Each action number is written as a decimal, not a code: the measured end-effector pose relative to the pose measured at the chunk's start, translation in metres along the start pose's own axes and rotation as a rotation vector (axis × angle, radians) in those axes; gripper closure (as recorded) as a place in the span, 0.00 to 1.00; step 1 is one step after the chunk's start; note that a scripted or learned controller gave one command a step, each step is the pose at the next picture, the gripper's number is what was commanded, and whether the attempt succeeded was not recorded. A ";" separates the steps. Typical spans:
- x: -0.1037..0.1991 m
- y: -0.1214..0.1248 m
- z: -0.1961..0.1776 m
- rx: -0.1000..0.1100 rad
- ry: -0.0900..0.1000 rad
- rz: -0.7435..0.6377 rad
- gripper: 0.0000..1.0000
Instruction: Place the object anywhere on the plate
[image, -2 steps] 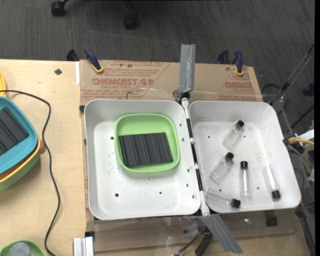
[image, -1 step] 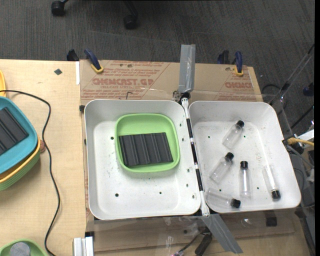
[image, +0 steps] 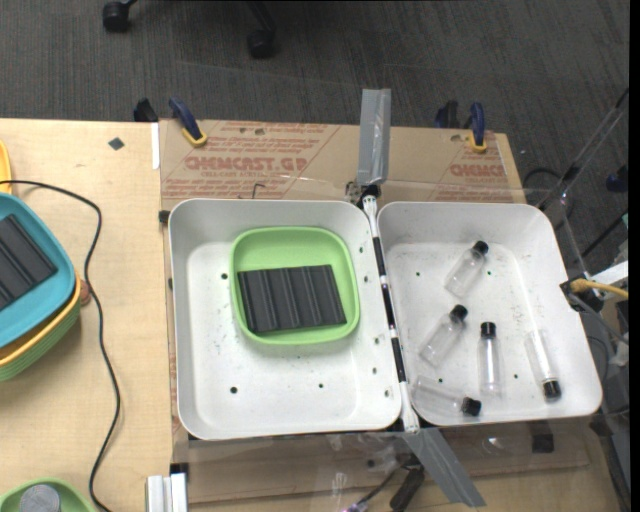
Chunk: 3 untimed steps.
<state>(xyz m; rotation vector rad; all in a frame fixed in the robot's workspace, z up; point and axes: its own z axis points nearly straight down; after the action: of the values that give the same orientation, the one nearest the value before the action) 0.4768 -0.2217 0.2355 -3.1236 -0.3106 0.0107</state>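
Observation:
A green square plate (image: 295, 250) sits in the left white bin (image: 200, 330), toward its back. On the plate lies a dark grey ribbed slab (image: 293, 297). In the right white bin (image: 570, 300) several clear plastic vials with black caps lie scattered: one near the back (image: 466, 265), one in the middle (image: 443, 335), one upright in the picture (image: 489, 355), one at the right (image: 541, 365) and one at the front edge (image: 447, 398).
Cardboard (image: 330, 150) is clamped behind the bins. Stacked teal and yellow trays (image: 30, 290) stand at the far left on the wooden bench, with a black cable (image: 100, 330) running past them. Cables and brackets crowd the right edge (image: 600, 290).

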 end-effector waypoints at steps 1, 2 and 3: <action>0.000 0.001 -0.008 -0.002 0.002 -0.004 0.00; 0.000 0.000 -0.006 -0.001 0.001 -0.004 0.00; 0.000 0.001 -0.009 -0.002 0.001 -0.005 0.00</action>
<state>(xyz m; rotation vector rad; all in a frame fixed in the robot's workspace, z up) 0.4771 -0.2222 0.2440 -3.1244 -0.3181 0.0081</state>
